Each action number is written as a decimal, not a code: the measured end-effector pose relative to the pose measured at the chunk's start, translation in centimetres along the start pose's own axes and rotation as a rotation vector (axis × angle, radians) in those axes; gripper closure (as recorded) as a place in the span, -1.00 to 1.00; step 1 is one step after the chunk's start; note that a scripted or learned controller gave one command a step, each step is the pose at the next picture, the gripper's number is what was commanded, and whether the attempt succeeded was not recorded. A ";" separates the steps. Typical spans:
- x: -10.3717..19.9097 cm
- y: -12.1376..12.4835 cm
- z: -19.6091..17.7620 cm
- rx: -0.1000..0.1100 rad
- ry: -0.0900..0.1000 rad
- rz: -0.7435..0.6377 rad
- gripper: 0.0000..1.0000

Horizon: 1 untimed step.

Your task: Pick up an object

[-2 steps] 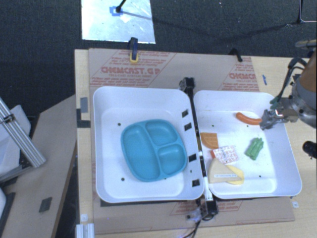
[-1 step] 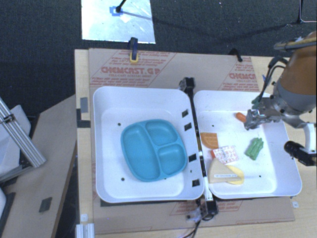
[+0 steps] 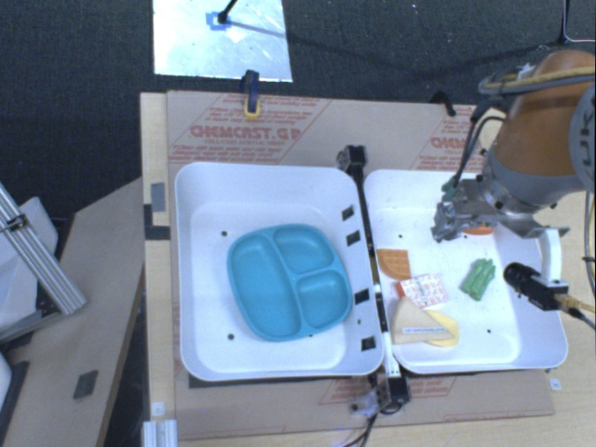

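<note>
My gripper [image 3: 451, 223] hangs over the back part of the right bin [image 3: 531, 350], low above its floor. A small red-orange thing [image 3: 480, 231] peeks out just to the right of it, mostly hidden by the wrist. Towards the front of the same bin lie a green object [image 3: 480, 278], an orange piece [image 3: 395, 264], a red-and-white packet [image 3: 425, 291] and a yellow wedge [image 3: 424, 327]. None of these four touches the gripper.
The left bin [image 3: 200, 203] holds a blue divided plate [image 3: 287, 280]. A black clip strip [image 3: 358, 214] runs along the wall between the two bins. Cardboard [image 3: 251, 128] lies under both bins.
</note>
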<state>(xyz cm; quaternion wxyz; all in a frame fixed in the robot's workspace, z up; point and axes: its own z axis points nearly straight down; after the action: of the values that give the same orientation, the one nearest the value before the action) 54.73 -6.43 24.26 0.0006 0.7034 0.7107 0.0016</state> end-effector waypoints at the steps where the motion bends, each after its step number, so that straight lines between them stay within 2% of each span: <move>1: 5.5 0.7 1.1 0.002 0.001 0.000 1.00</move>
<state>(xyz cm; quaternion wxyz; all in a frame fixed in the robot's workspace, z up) 55.37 -0.94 23.16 -0.0004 0.7034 0.7107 0.0011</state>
